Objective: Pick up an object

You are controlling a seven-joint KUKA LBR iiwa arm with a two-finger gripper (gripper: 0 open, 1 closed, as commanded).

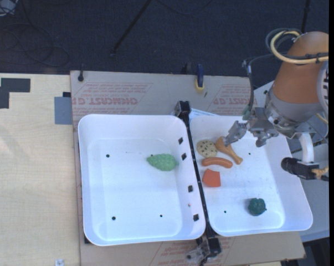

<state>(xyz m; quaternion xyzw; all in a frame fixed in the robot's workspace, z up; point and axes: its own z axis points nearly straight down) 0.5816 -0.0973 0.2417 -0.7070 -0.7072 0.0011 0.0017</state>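
Two white bins are seen side by side on the bench, and places are given here from the black divider between them. The gripper hangs over the right bin, well right of the divider and toward its far end. One finger reaches down toward the bone; whether the fingers are apart or together cannot be told, and nothing is seen between them. Just right of the divider a cookie, a sausage and a red block are clustered. A dark green lump lies further right, toward the near end. In the left bin, a leafy green piece lies just left of the divider.
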